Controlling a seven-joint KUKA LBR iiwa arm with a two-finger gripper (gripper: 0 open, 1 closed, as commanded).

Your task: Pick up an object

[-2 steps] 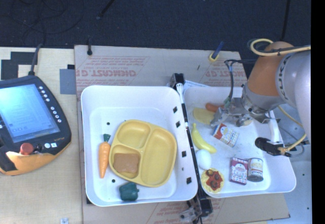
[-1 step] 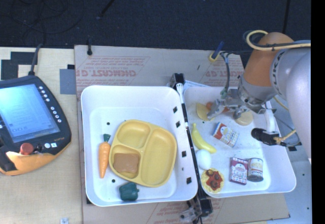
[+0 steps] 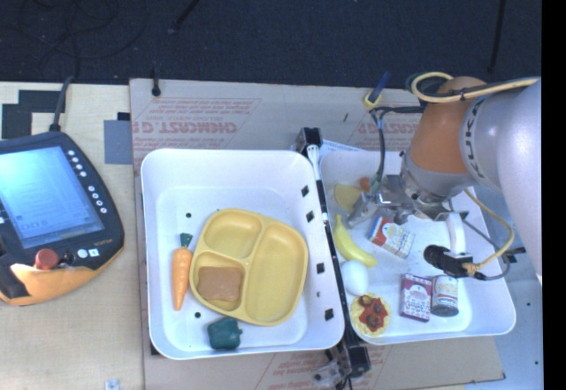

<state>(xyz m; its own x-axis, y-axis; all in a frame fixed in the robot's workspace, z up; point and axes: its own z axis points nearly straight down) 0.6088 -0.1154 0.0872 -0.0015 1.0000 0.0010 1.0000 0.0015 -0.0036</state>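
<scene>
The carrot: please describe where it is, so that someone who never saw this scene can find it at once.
Look at the left bin of the two white ones. A yellow tray with compartments fills its middle, and the carrot lies against the tray's left edge, pointing toward the near side. It is the only long orange thing there; its neighbour, the green pepper, is short and dark.

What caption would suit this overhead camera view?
Robot arm's gripper reaches into the right bin above a small carton; left bin holds a yellow tray.
</scene>
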